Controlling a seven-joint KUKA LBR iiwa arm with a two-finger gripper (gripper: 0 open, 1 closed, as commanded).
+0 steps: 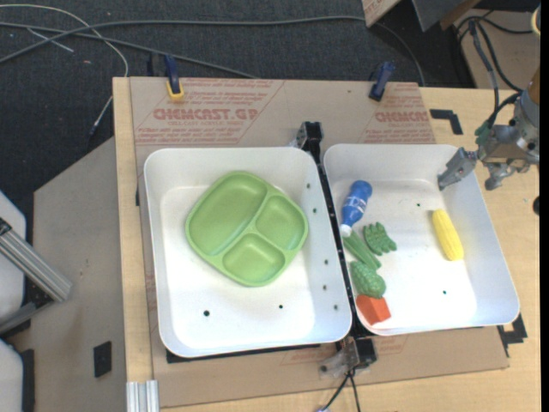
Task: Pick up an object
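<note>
White plastic bins sit side by side on a cardboard sheet [257,101] that covers the bench. The left bin [171,316] holds one green plate [247,227] with three compartments, lying a little turned, near the middle of the bin.

The right bin [480,290] holds the small things. A yellow corn [447,234] lies toward the right side of this bin, its long axis running roughly from top to bottom of the view. A blue bottle [355,204] with a white cap lies tilted beside the left wall. Just below it are green toys [371,249] (leafy shapes, close together or touching, I cannot tell which), and an orange block [373,308] rests at the near left corner, touching the lowest green piece.

The gripper [480,170] hangs over the far right corner of the right bin, at the rim. Its two fingers stand spread apart, one pointing left and down over the bin, the other close to the right wall, and nothing is between them. The corn is the nearest thing to it: it lies below the gripper in the view, a bit to the left, apart from the fingers. The bottle and the green toys are well apart from the gripper, across the bin.

Two clamps [174,84] hold the cardboard at the far edge.
</note>
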